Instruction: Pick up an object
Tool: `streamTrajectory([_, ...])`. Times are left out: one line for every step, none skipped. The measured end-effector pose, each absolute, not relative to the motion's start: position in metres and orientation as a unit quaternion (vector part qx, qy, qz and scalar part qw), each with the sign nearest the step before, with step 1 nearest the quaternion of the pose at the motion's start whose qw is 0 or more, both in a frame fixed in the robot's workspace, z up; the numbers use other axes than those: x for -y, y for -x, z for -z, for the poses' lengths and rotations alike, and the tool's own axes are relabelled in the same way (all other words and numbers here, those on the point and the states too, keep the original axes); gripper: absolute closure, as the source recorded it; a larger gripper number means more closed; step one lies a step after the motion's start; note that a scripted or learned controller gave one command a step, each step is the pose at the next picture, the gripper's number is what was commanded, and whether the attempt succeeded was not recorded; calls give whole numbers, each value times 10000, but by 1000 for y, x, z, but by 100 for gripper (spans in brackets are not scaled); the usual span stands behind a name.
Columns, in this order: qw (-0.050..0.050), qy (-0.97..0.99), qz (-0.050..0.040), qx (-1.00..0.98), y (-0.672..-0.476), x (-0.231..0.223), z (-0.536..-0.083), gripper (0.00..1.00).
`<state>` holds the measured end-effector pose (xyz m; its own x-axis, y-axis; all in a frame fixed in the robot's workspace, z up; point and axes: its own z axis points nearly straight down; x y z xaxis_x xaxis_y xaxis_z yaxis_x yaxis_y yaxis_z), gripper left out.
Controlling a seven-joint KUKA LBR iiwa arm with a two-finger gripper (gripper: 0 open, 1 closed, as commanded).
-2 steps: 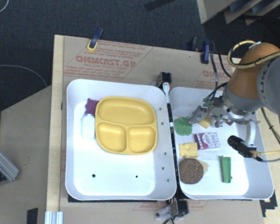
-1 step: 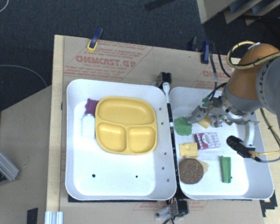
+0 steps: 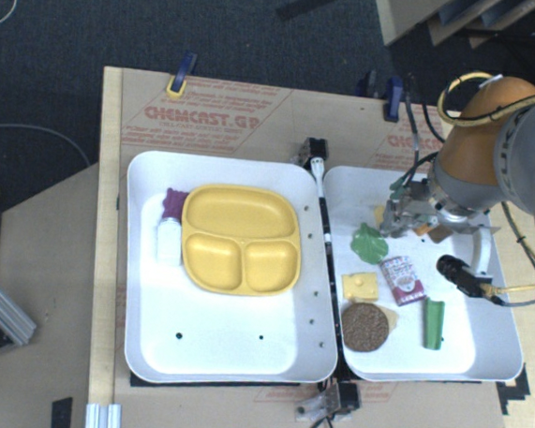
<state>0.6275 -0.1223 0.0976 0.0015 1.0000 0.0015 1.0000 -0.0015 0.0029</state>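
Hovering over the right bin [image 3: 494, 357], my gripper [image 3: 401, 219] sits just beyond the green leafy toy [image 3: 370, 245]; I cannot tell its state. That toy looks light and floppy, so I'd pinch its thicker middle

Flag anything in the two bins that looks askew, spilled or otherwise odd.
Little stands out. The yellow divided tray sits slightly skewed in the left bin, and a purple-and-white object is wedged partly under its left edge. In the right bin, small items lie scattered loosely; nothing looks spilled or damaged.
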Motion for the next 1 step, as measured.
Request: streamTrajectory([27, -7065, -17, -7077, -628, 112, -152, 100])
